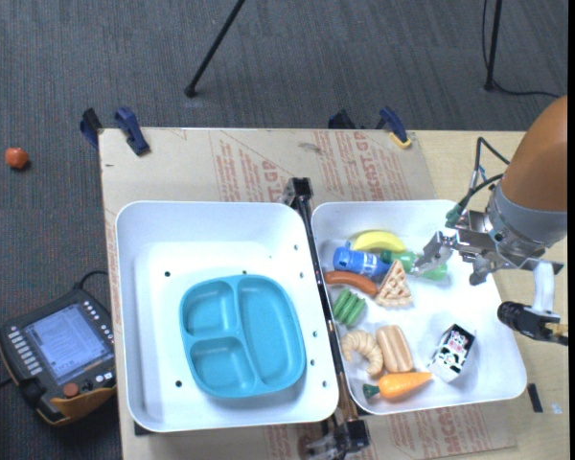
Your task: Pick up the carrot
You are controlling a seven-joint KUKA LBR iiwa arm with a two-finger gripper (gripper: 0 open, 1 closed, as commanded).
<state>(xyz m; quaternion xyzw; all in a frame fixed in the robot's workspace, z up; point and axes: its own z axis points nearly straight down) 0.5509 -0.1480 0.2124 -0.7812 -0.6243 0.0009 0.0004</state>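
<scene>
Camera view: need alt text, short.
An orange toy carrot lies at the front edge of the right white bin among other toy foods; the grey arm's end effector hovers near the bin's back. The left white bin holds a blue divided plate.

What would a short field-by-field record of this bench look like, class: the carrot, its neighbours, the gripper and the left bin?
carrot: lying at the near edge of the right bin
neighbours: hot dog bun just behind it, milk carton to its right
gripper: over the right bin's far part, apart from the carrot
left bin: holds a blue divided plate
</scene>
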